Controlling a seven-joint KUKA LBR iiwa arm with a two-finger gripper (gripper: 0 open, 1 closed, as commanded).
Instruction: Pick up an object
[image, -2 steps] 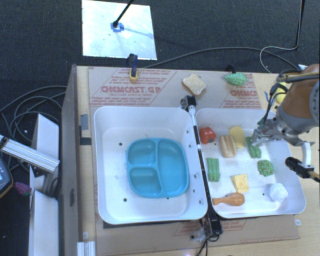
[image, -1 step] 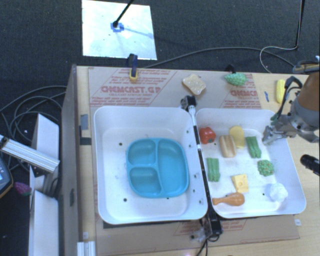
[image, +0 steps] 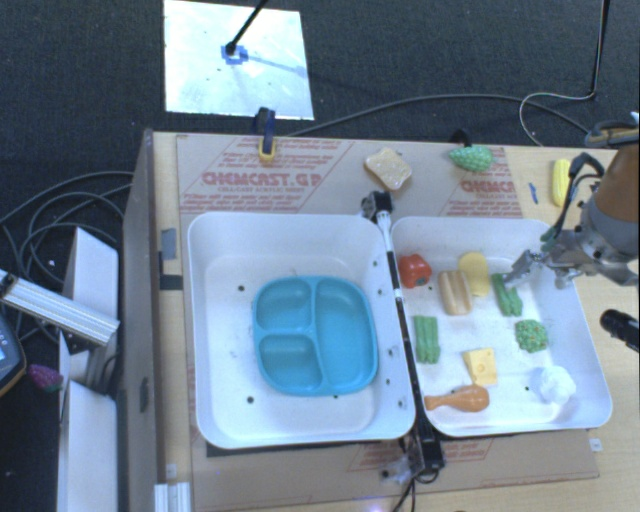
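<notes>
Your two-finger gripper (image: 541, 266) hangs over the upper right part of the right white plastic bin (image: 590, 372), its fingers spread apart with nothing between them, so count it as released. Candidate objects sit in that bin: the nearest is a short green ridged toy vegetable (image: 507, 296) just below and left of the fingertips, touching or nearly touching a pale yellow rounded toy piece (image: 474, 272), with a tan toy bread roll (image: 454, 293) just beside that. Risk one, in your judgement: a descent here closes on two crowded pieces at once, or a finger lands on top of the green vegetable and pushes it away. Risk two: the bin's right wall lies close under the wrist, and a finger could catch it. Further stock in the same bin: a red toy tomato (image: 415, 269) near the upper left corner, a green toy pea pod (image: 427, 338) by the left wall, a yellow toy cheese wedge (image: 481, 365), a green toy broccoli floret (image: 531, 335), an orange toy chicken drumstick (image: 459, 400) along the lower edge, and a crumpled white item (image: 552, 382) near the lower right corner, too pale against the bin to identify. The left white plastic bin (image: 215, 300) carries a blue divided plastic plate (image: 314, 334). Off the bins, on the bench's far edge, lie a tan toy bread slice (image: 388, 168), a green bumpy toy piece (image: 471, 157) and a yellow toy piece (image: 560, 181).
</notes>
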